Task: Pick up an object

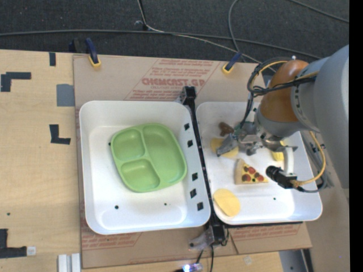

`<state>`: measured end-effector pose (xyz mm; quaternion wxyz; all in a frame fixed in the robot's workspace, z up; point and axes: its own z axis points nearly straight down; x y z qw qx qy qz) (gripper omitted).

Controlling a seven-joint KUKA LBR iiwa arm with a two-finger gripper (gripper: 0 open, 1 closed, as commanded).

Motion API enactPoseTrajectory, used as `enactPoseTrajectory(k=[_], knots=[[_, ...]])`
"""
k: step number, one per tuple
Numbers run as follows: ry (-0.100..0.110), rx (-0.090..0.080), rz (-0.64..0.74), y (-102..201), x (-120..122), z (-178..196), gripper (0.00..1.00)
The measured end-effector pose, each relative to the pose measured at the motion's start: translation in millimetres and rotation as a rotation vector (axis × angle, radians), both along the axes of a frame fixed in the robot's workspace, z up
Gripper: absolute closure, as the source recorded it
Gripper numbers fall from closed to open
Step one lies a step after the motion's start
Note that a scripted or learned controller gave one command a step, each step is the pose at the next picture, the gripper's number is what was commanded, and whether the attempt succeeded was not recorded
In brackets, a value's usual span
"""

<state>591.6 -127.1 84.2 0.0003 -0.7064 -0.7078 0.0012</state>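
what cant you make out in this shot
1. Pincer, camera view: small and dark against the right bin; open or shut is unclear.
2. Brown item: too small to identify.
3. Yellow piece: partly covered by the pincer.
4. Yellow bit: mostly hidden under the arm's wrist.

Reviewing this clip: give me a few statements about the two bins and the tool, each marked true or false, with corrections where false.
1. The green tray lies in the left bin. True.
2. The pizza slice lies in the left bin. False: it lies in the right bin.
3. The tool is over the right bin. True.
4. The yellow disc rests on the green tray. False: it lies on the right bin's floor, near its front left corner.
5. The green tray has three compartments. True.
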Motion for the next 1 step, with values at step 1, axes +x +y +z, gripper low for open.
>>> enactPoseTrajectory(k=[1], knots=[[-0.004,0.000,0.001,0.3,1.7,14.4,1.00]])
